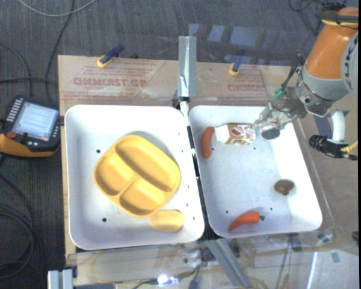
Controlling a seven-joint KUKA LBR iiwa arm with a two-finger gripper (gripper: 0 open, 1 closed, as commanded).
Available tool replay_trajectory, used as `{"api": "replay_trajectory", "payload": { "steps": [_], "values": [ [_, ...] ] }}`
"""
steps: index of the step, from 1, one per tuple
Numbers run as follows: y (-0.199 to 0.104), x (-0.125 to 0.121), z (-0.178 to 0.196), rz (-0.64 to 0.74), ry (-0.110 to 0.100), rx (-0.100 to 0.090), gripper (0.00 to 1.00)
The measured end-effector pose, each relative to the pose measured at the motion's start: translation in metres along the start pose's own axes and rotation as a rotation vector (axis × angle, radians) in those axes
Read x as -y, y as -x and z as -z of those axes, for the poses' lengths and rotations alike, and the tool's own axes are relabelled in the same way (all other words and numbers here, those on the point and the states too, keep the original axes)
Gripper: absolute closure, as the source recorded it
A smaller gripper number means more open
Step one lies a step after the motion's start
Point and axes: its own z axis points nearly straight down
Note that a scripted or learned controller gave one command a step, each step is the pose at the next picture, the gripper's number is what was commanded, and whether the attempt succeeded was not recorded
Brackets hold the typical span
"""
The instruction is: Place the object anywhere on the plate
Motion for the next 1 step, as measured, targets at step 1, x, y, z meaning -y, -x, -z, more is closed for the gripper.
{"api": "replay_trajectory", "payload": {
  "steps": [1],
  "values": [
    [-0.0864,0.0191,-0.0166,0.037,0.0,-0.004,1.0]
  ]
}}
